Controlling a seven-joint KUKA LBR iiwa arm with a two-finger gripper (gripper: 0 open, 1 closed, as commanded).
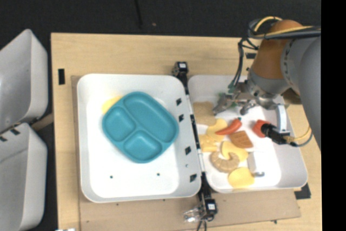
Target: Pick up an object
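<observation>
The arm [301, 65] stands highest, coming in from the right with its orange band over the far right corner of the right bin [289, 170]. Its pincer [231, 106] hangs low over the far left part of that bin, above bare white floor. From here I cannot tell whether it is released or clenched, and I see nothing grasped in it. The things to pick all lie in a heap on the near side of the pincer, in the middle and near half of the same bin. The closest is a red pepper [234, 126], just short of the pincer and apart from it, lying at a slant. A yellow piece [217, 127] touches the pepper's left end, with a pale yellow block [208, 142] just nearer again. A brown piece [242, 139] sits right beside the pepper on its near side. A tan curl [223, 160] and a yellow disc [240, 177] lie nearest the front wall. The left bin [102, 176] holds a blue tray [140, 126] with three compartments, and a yellow scrap [110, 103] pokes out from under its far left edge. Both bins rest on the wooden bench [65, 116].
</observation>
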